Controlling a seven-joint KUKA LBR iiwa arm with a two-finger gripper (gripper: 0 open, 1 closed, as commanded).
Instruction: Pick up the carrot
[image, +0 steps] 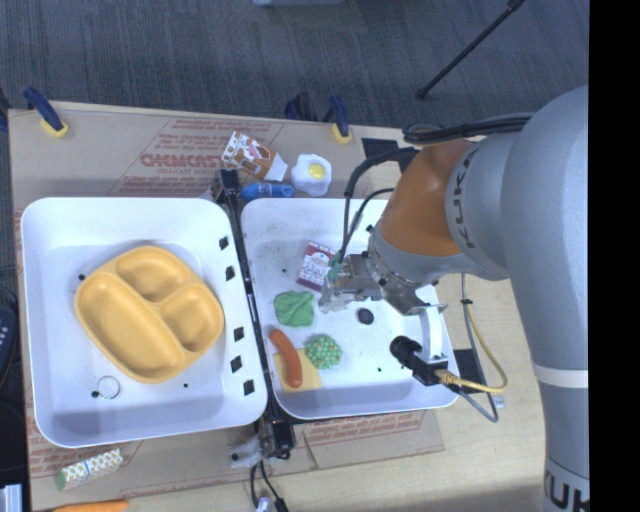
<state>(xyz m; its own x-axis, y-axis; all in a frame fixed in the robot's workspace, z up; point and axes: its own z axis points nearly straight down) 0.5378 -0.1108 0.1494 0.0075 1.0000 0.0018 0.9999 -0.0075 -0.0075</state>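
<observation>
The carrot (286, 356), a long orange-red piece, lies along the left wall of the right bin (430, 390), near the front. Its front end rests beside a yellow piece (307, 378). My gripper (336, 292) is low over the middle of that bin, up and to the right of the carrot and apart from it. It stands just right of a green leaf (294, 307) and below a small red-and-white packet (316, 265). Nothing shows in the gripper.
A green pea cluster (322, 351) lies right of the carrot. The left bin (50, 400) holds a yellow divided plate (148, 311). Behind the bins sit a small carton (245, 153), a blue item (266, 190) and a white-and-yellow egg piece (312, 173). A cable (470, 375) trails at the right bin's front right corner.
</observation>
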